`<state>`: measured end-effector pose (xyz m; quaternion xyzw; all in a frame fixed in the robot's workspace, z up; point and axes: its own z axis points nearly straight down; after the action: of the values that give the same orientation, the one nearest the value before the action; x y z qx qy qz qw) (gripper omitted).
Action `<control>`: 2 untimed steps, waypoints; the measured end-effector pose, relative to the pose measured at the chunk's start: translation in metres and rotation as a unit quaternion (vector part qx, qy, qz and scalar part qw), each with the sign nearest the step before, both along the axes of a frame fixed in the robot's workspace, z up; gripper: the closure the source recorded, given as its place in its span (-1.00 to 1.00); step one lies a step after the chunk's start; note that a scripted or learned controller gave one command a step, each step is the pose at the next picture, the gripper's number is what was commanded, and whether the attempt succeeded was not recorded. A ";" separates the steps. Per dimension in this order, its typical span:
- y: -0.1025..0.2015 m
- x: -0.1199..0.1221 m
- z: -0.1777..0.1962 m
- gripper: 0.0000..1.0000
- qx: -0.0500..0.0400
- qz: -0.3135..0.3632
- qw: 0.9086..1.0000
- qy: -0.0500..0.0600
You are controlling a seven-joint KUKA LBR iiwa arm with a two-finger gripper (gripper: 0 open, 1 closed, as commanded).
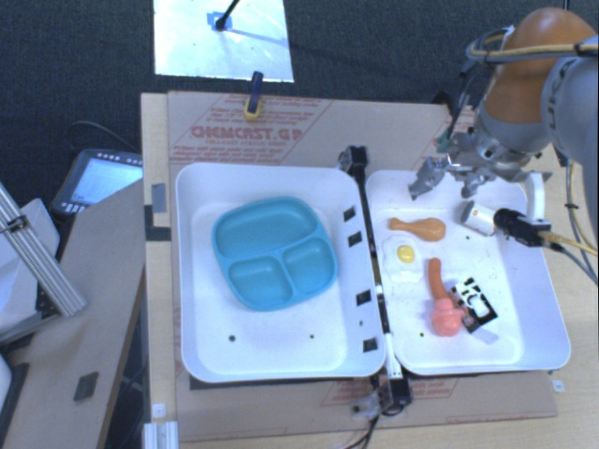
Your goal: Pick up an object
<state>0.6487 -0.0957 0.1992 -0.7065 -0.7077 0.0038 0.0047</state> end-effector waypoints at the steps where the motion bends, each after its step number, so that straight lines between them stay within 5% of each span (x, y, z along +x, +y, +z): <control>1: 0.000 0.003 0.009 -1.00 -0.001 0.001 1.000 -0.007; 2: -0.003 0.006 -0.033 -1.00 -0.001 0.000 1.000 -0.006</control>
<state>0.6551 -0.0986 0.1659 -0.7064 -0.7078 0.0002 -0.0002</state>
